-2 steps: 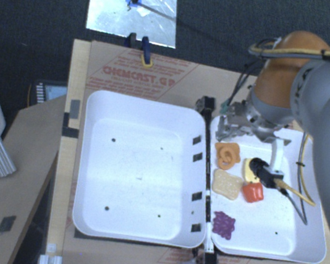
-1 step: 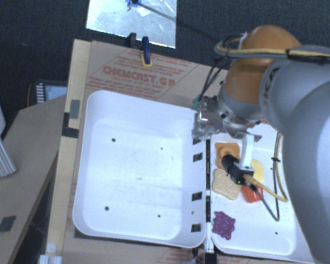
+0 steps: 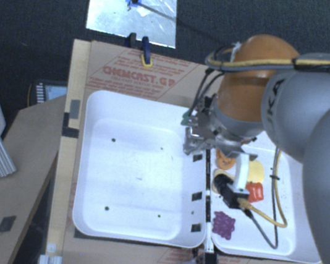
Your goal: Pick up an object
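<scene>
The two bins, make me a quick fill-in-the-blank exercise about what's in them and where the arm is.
1. The purple object lies in the ____ bin of the view.
2. The arm's wrist carries an ____ band.
3. The arm hangs over the ____ bin, near the divider.
4. The red object lies ____ the purple one in the view.

Missing words: right; orange; right; above

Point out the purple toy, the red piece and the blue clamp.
purple toy (image 3: 223, 224): camera view, its middle.
red piece (image 3: 256, 192): camera view, its middle.
blue clamp (image 3: 146, 48): camera view, its handle.
</scene>
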`<state>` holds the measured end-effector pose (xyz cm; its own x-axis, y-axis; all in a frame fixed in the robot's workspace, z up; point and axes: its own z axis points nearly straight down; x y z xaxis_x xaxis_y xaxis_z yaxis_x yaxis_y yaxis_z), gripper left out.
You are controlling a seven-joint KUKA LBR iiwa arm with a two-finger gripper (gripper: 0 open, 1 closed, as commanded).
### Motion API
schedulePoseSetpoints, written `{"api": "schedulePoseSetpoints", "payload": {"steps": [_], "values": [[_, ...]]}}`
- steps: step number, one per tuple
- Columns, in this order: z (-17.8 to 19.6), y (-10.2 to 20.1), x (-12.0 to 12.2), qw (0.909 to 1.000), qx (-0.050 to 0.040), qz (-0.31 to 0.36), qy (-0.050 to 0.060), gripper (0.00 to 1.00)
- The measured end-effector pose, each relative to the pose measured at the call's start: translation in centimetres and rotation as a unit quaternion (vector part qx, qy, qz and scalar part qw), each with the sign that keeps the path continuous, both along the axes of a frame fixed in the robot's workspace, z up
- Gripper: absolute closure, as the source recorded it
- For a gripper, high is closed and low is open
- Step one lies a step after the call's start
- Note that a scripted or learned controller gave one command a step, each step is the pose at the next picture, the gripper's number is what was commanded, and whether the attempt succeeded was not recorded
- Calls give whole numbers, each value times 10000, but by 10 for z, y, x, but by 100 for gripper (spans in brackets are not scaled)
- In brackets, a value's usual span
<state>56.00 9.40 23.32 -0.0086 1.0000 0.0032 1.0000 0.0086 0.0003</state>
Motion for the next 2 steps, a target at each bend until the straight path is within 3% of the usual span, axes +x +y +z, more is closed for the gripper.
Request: {"api": "schedulePoseSetpoints", "payload": {"steps": [1,2], "values": [[94,21,-5,10000,-3,-8,-41,100],[193,8,-60,10000,-5,-16,-35,100]]}}
